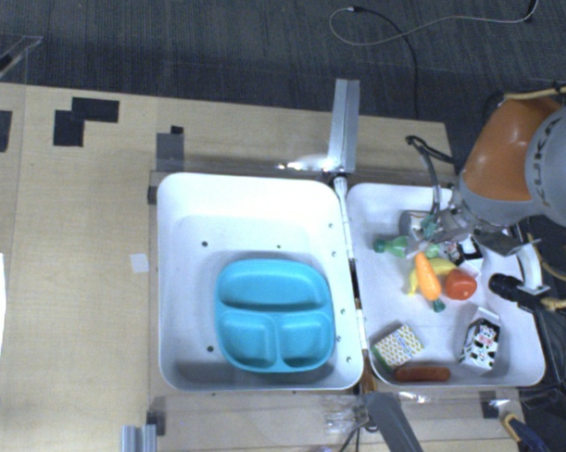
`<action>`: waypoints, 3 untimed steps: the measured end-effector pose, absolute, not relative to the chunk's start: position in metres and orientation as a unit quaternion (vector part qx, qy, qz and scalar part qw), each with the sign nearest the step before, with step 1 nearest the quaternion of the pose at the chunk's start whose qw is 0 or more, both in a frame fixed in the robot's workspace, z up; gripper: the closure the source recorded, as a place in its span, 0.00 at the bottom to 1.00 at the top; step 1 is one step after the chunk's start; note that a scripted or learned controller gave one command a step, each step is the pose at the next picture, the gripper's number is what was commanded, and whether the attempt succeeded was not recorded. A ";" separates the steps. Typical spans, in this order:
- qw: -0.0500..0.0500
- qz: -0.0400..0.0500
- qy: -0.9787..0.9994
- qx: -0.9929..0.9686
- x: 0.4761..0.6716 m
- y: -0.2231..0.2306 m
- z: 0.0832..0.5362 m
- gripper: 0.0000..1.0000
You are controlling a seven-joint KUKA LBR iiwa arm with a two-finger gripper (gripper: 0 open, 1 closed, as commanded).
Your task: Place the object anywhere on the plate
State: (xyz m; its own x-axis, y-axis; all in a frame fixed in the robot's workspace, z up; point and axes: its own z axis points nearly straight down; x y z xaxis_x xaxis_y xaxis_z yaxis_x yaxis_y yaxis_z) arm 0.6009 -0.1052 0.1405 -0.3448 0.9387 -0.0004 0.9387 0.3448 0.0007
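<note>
While the blue plate point(275, 315) waits at the frame's centre, the gripper point(434, 233) dips among toy food at right, near the carrot point(428, 276), its grip impossible to tell.

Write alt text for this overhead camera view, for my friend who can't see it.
A grey and orange robot arm reaches from the right over the right white bin, its gripper above toy foods: a carrot, a tomato, a sausage and a small milk carton. The left bin holds a blue divided plate.
</note>
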 end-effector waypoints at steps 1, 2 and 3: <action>0.001 0.001 0.875 0.484 0.581 -0.044 0.183 1.00; 0.002 0.001 0.905 0.424 0.571 0.004 0.212 1.00; 0.002 0.001 0.955 0.297 0.615 0.084 0.183 1.00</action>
